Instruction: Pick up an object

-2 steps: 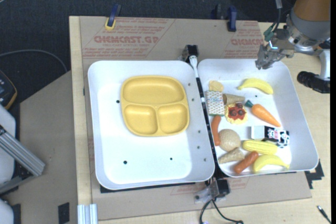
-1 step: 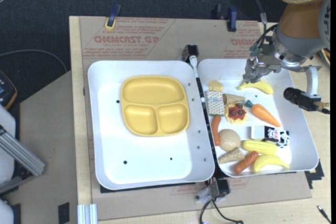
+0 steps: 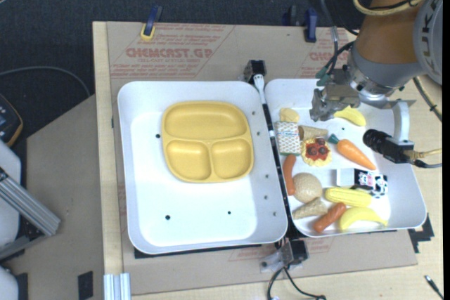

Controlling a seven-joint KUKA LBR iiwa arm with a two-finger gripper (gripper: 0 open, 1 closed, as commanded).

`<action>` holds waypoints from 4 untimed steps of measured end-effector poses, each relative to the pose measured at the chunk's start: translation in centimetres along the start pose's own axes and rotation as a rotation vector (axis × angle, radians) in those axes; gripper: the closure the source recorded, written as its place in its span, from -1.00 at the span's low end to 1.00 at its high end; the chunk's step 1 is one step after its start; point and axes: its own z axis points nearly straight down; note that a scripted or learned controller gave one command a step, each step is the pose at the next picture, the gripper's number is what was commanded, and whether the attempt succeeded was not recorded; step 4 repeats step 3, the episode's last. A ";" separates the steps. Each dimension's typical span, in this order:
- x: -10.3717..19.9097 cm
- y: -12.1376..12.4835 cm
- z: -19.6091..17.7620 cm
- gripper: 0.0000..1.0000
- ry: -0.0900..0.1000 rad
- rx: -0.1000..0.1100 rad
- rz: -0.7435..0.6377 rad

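Note:
My gripper (image 3: pixel 325 107) hangs over the far end of the right bin (image 3: pixel 411 186), beneath the grey wrist and orange band. A yellow banana-like piece (image 3: pixel 351 116) lies just to its right, and a small yellow piece (image 3: pixel 289 114) just to its left. Below it in the bin lie a checkered packet (image 3: pixel 287 138), a pizza slice (image 3: pixel 316 150), a carrot (image 3: pixel 356 153), an orange stick (image 3: pixel 290 175), a tan round piece (image 3: pixel 307 185), a corn cob (image 3: pixel 349 196), a banana (image 3: pixel 361 219), a sausage (image 3: pixel 329 217) and a black-and-white carton (image 3: pixel 370 181). I see nothing held in the gripper.
The left bin (image 3: pixel 140 179) holds a yellow divided plate (image 3: pixel 207 139). A black clip (image 3: pixel 254 71) sits at the far end of the wall between the bins. A black cylinder on a bracket (image 3: pixel 383 144) juts from the arm over the right bin.

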 end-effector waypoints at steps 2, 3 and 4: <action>3.8 -3.8 -0.3 1.00 -0.002 -0.003 0.003; 4.0 -5.8 0.2 1.00 -0.002 0.001 0.006; 4.0 -5.8 0.2 1.00 -0.002 0.001 0.006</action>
